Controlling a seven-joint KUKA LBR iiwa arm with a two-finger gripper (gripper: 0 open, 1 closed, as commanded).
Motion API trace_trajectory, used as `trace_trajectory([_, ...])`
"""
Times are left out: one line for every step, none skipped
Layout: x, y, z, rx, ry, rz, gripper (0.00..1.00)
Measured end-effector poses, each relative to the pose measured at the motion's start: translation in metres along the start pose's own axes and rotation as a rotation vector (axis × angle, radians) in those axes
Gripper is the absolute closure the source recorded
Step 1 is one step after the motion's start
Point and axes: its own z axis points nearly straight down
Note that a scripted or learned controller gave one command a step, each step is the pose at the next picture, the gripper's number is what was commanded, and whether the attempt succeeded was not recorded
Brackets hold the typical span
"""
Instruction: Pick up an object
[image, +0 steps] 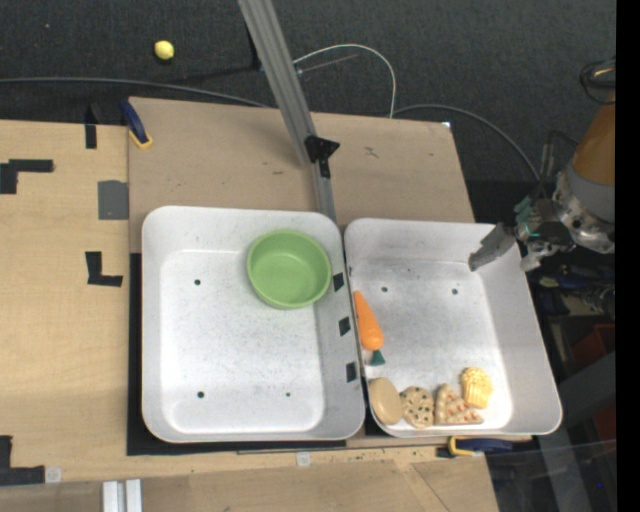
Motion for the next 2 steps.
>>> trace_trajectory([0.0,0.0,0.0,0.0,0.0,0.0,0.0])
trace_trajectory([-0.006,0.004,0.048,0.005,-0.001,0.002,0.0])
